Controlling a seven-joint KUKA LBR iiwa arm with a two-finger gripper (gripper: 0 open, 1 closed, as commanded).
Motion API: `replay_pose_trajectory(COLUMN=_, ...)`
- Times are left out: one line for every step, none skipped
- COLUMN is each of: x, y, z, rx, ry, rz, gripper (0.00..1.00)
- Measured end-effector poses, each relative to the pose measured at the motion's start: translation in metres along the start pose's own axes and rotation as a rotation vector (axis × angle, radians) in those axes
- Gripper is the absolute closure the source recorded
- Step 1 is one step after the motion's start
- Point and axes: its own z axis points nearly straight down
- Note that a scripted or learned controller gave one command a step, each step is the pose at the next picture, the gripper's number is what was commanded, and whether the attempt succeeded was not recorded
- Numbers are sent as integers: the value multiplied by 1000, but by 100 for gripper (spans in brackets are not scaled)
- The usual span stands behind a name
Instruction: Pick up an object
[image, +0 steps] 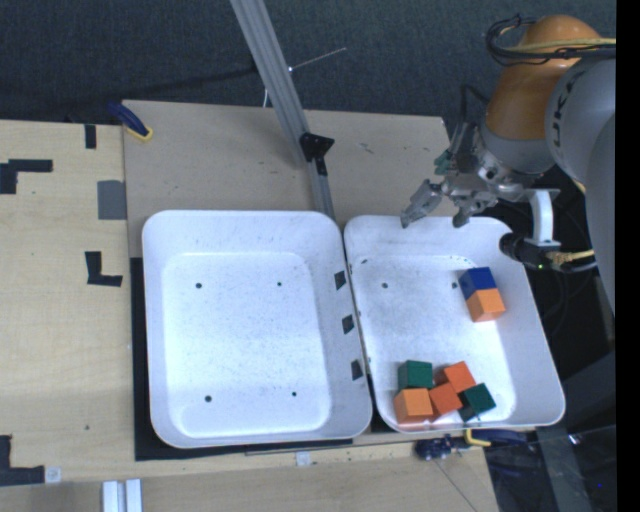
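The right bin (420, 300) holds several small blocks. A blue block (477, 280) touches an orange block (486, 304) near its right wall. At the front lie a green block (415, 375), two orange blocks (413, 404) (458, 377) and a dark green block (477, 400), bunched together. My gripper (436, 208) hangs over the bin's far rim, open, with nothing between its fingers. It is well behind the blue block.
The left bin (240, 330) sits beside the right one. A slanted metal pole (285, 95) crosses the bench behind the bins. Black tape marks and a grey patch (111, 198) lie on the wooden bench at left.
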Motion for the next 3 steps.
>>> replay_pose_trajectory(x=0, y=0, z=0, rx=0, ry=-1, rz=0, gripper=0)
replay_pose_trajectory(x=3, y=-5, z=64, rx=6, ry=-1, rz=1, gripper=0)
replay_pose_trajectory(x=4, y=2, z=113, rx=5, ry=-1, rz=0, gripper=0)
